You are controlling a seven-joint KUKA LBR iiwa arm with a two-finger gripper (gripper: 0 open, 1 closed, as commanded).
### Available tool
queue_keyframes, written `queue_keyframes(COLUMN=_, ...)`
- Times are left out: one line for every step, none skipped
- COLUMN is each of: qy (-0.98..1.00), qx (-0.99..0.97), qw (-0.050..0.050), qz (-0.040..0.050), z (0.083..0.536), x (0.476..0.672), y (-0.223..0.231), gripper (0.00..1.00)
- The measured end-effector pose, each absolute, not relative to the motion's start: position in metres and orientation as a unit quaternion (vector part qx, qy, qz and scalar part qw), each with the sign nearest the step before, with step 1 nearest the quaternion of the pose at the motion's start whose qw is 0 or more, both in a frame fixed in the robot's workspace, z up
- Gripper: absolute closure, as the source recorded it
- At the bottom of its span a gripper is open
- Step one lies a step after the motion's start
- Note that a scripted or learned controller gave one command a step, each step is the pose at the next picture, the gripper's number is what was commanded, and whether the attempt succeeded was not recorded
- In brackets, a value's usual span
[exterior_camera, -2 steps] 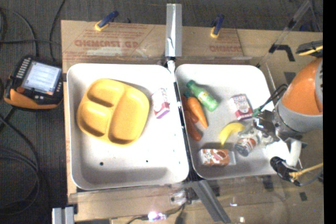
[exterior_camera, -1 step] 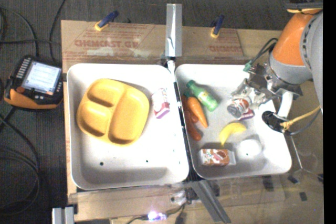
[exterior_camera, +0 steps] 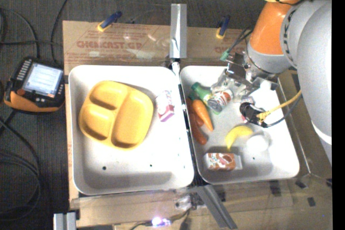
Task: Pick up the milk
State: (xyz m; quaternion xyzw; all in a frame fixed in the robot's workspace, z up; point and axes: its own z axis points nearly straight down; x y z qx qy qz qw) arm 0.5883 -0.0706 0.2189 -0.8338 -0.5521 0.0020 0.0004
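— Where's the milk?
— I see the small pink-and-white milk carton (exterior_camera: 165,105) in the left white bin (exterior_camera: 81,169), beside the yellow divided plate (exterior_camera: 116,114).
— And the claw (exterior_camera: 229,88)?
— Over the right bin's (exterior_camera: 285,169) top; its grip, I cannot tell.

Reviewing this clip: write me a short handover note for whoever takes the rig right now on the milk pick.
Claw: over the right white bin, near a small red-labelled can; nothing visibly held.
Milk: small pink-and-white carton lies in the left white bin, beside the yellow divided plate, against the shared wall.
Done: nothing; carton untouched.
Left: cross to the left bin, grasp and lift the carton.
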Motion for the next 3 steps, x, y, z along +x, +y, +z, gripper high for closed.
queue_keyframes(qy=-0.52, qx=-0.854, qw=0.0, qz=0.0028, z=0.22, x=0.604, y=-0.015, gripper=1.0)
queue_keyframes(qy=-0.497, qx=-0.868, qw=-0.001, qz=0.0032, z=0.225, x=0.668, y=0.022, gripper=1.0)
queue_keyframes(qy=-0.498, qx=-0.867, qw=-0.002, qz=0.0057, z=0.234, x=0.667, y=0.023, gripper=1.0)
